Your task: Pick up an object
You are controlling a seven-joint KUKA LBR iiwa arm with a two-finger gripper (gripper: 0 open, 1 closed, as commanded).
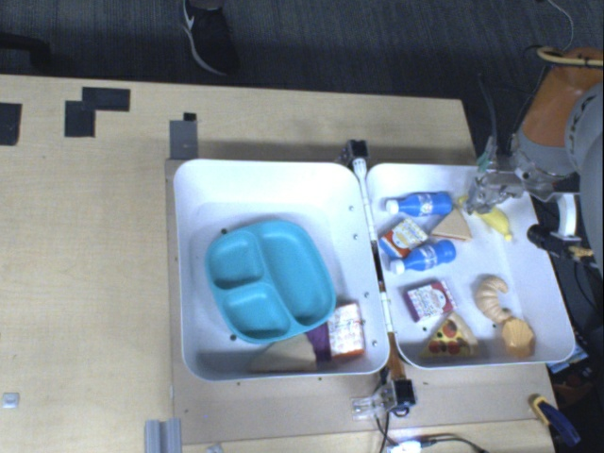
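2 white bins [189,253] on pale wood bench [85,253], dark carpet [377,26] behind; fingers [486,189] blurred, prob. can't tell.

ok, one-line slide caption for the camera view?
KUKA arm's gripper poised over the right bin by a yellow banana; blue divided tray in the left bin.

Grey arm [557,149], orange band, metal pincer [486,192]
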